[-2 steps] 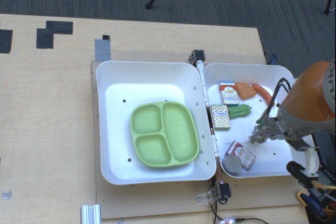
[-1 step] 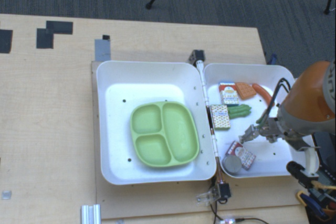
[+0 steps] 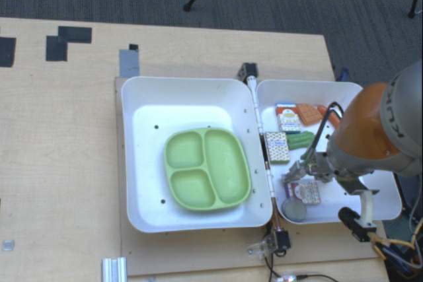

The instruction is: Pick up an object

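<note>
Gripper (image 3: 299, 173) low in the right bin (image 3: 390, 205), near its left wall — claw width: cannot tell. Nearest candidates: a small packet (image 3: 308, 193) and grey disc (image 3: 294, 211) at the front-left corner. Risk — crowded items, wall close; a grab may slip or nudge neighbours.

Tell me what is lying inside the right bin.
The right bin holds a small red-and-white box, an orange piece, a green item, a patterned packet, a wrapped packet and a grey disc. The arm covers the bin's right half.
</note>
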Robot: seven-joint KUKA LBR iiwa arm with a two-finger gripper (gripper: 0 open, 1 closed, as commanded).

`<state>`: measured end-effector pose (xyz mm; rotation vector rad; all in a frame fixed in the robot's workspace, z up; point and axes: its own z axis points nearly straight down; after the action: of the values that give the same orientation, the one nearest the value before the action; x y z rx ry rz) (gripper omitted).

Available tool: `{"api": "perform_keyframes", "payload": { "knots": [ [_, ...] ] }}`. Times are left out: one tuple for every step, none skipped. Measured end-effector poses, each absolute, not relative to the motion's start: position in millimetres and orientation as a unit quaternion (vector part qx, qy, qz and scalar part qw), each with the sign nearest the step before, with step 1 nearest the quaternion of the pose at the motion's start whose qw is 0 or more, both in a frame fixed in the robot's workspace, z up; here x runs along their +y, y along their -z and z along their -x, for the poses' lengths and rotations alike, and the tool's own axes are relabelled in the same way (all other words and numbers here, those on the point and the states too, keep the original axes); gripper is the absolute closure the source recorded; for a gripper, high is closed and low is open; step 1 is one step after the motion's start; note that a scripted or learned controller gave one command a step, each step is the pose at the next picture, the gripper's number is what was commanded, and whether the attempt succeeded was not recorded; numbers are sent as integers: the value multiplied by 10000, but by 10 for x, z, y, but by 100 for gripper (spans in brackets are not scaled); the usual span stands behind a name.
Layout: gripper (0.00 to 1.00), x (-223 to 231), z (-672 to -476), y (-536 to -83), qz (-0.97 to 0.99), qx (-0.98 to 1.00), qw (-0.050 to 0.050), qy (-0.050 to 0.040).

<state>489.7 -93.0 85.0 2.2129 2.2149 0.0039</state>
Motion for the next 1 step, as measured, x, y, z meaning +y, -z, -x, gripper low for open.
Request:
{"api": "perform_keyframes", "payload": {
  "knots": [
    [100, -917, -4916, -930, -7057, 7085, 44, -23]
  ]
}}
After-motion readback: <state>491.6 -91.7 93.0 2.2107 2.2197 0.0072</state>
